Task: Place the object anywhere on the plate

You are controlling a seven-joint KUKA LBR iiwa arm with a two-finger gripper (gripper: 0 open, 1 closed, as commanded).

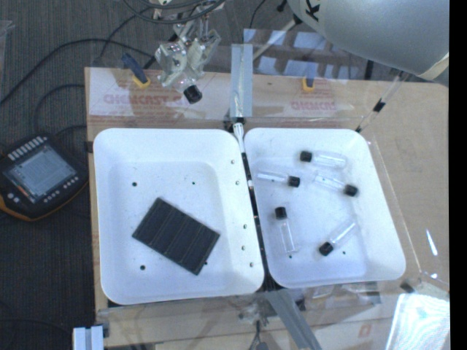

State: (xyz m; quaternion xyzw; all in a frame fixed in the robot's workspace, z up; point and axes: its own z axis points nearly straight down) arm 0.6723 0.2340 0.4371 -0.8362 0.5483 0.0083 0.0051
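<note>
**A:** Where's the vial?

**B:** Up at the gripper, high over the far rim of the left bin. Its black cap pokes out below the metal. The clear body is hard to separate from the glare there, but it looks clamped between the two fingers, so I read the hand as closed on it.

**A:** Why carry it that high?

**B:** My guess is clearance. At that height it passes over the bin walls and the divider, and it can come down on the plate from above instead of sliding in.

**A:** Which way does it point?

**B:** Cap down and towards the lower right of the view. The long axis runs on a slant from the gripper to the cap, more upright than flat, so it hangs rather than lies.

**A:** And the plate?

**B:** It's a dark ribbed rectangle lying flat in the near part of the left bin, turned diagonally and well apart from the vial. Five spare vials lie scattered on their sides in the right bin.

**A:** So what remains?

**B:** As I see it, travel towards the near side, then lower and let go. A hanging vial will probably tip over and roll.
</note>
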